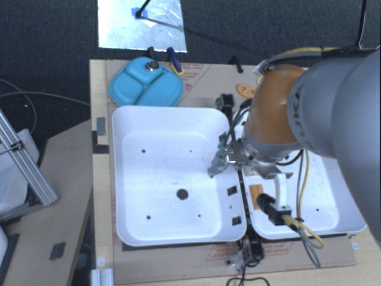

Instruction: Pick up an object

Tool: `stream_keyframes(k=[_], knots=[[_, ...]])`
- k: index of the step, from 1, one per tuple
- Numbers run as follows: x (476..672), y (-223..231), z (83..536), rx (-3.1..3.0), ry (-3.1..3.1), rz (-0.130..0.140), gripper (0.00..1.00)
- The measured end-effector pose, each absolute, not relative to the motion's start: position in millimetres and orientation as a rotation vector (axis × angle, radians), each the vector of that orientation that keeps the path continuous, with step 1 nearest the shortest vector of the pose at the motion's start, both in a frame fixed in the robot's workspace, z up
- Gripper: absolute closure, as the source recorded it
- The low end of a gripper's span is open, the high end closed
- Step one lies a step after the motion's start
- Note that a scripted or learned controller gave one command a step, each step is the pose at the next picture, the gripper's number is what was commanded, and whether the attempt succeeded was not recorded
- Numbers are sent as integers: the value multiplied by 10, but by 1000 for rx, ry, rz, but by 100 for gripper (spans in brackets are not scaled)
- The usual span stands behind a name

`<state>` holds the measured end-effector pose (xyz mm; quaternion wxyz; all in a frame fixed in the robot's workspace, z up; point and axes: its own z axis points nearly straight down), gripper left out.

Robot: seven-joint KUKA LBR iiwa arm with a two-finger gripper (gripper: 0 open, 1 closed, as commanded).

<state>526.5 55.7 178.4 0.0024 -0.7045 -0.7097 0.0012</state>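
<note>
My gripper hangs over the right edge of the left white bin, close to the wall that it shares with the right bin. It points down and to the left. Nothing shows between its tips. The grey arm with its orange band covers most of the right bin, so what lies there is hidden. On the left bin's floor I see a small dark round spot and a few tiny dark dots.
A blue sectioned plastic container lies on the bench behind the left bin, with a small orange piece to its right. A shiny sheet lies on the floor further back. An aluminium frame stands at the left.
</note>
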Motion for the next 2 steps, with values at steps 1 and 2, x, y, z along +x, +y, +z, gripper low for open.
stream_keyframes(k=[1,2], knots=[[6034,1223,2014,-2214,-2236,-15,0],[5750,1530,1583,-2215,-2226,0,0]])
